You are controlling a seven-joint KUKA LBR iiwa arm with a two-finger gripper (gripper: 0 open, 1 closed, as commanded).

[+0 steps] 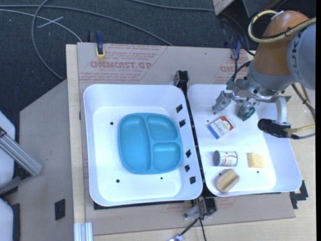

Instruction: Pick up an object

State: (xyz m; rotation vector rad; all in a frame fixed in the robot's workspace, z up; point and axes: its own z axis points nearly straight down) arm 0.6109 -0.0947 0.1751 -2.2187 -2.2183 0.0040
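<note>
In the right bin [286,185], upper half: gripper [231,110] hangs low over the bin floor, arm [281,44] coming in from the right edge. Jaws look spread, with bare white floor between them and nothing pinched. No grasp yet.

Pick candidates, all in the right bin:
- packet [220,126], blue/white/orange, lying flat and skewed, just below the gripper in view. Closest target. Can't tell if one finger touches its top edge.
- can [225,158], on its side, near the bin's middle.
- yellow block [256,160], right of the can, apart from it.
- tan block [226,180], near the front wall, just below the can.

Left bin [100,114] holds only a blue divided plate [150,142], flat and centred. It's wide and low, a poor fit for a two-finger pinch, which is probably why the arm works the other bin.

My read: it's in the approach step and the task is barely started. The spread jaws suit a straddle of the packet, but the gripper sits up-view of it, so it needs a short shift toward the front and then a close.

Risks: the packet is thin and flat, so the fingers may skate over it or push it along the floor. The can could roll if nudged.
</note>
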